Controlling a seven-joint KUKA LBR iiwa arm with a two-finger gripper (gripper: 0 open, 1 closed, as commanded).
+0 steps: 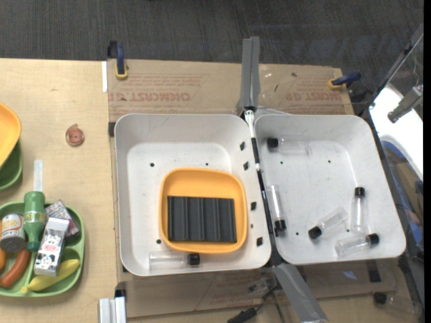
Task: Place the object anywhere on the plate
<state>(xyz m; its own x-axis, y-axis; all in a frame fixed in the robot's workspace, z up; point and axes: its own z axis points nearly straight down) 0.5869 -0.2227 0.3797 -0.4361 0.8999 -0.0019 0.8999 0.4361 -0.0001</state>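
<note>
Cardboard [229, 89] underlies two white bins [135, 180] on a wooden bench [54, 99]

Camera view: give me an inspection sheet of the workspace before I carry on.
Surface: two white bins side by side on cardboard.
Job's things: yellow plate in the left bin, dark ribbed block lying on it.
Clutter: clear capped vial beside the plate; more vials in the right bin.
Arm side: pale hardware at the right edge, outside the bins.
Cables: nothing seen in the bins.
Surroundings: green tray of toy food on the wooden table, left.
</note>
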